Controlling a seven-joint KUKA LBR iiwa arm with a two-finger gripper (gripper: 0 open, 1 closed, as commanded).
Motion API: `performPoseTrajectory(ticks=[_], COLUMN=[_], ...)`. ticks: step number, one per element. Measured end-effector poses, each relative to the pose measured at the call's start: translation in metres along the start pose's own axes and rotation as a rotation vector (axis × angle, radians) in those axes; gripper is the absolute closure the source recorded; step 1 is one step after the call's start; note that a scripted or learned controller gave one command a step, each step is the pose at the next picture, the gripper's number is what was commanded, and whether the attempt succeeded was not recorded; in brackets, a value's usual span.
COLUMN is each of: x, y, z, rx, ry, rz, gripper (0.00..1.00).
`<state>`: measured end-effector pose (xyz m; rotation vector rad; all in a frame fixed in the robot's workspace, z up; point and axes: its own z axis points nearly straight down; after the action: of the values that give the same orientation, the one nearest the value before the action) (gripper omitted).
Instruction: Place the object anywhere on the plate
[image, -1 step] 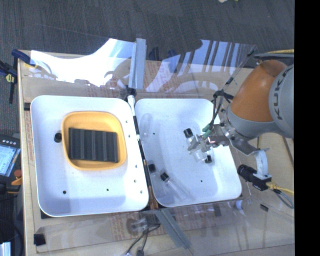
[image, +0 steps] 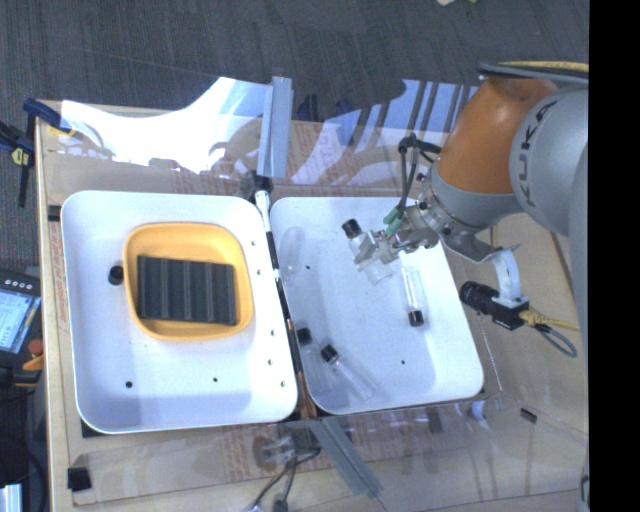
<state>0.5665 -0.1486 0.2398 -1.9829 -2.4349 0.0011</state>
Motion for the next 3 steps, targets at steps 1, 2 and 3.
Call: performPoseTrajectory(ticks=[1, 2, 3], x=[0.015, 0.024, 0.049], y=[0.044, 0.066, 0.080], z=[0.009, 0.041, 0.009], rx=[-0.001, 0.002, -0.001], ry=[-0.002, 0.000, -0.002], rz=[-0.272, -0.620, -0.740], gripper=[1.00, 1.00, 1.00])
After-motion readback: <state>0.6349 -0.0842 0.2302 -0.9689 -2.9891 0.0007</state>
